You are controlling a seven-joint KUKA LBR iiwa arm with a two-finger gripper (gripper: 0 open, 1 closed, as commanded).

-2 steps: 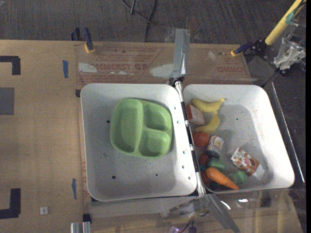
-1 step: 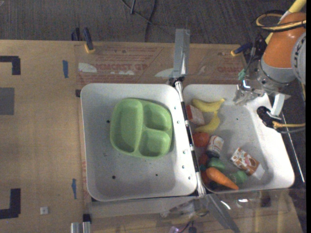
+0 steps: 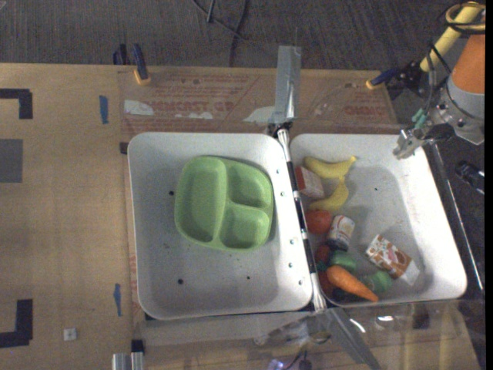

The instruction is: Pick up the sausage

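Robotics lab or test bench, not a home. Plywood worktop (image 3: 62,230) carries black tape corner marks (image 3: 17,102) and short blue tape strips (image 3: 103,109), set out as placement guides. Two shallow white bins (image 3: 154,276) sit side by side, joined along a screwed seam, with a strip of grey tape (image 3: 286,83) running back from the join. Blue clamps (image 3: 131,55) grip the far edge. Loose black cables (image 3: 219,2) lie on dark carpet beyond. Grey arm with orange band (image 3: 471,68) enters from the right, trailing a yellow hose (image 3: 462,12). Contents are plastic toy food (image 3: 331,182) and a green divided plate (image 3: 225,203): trial props.
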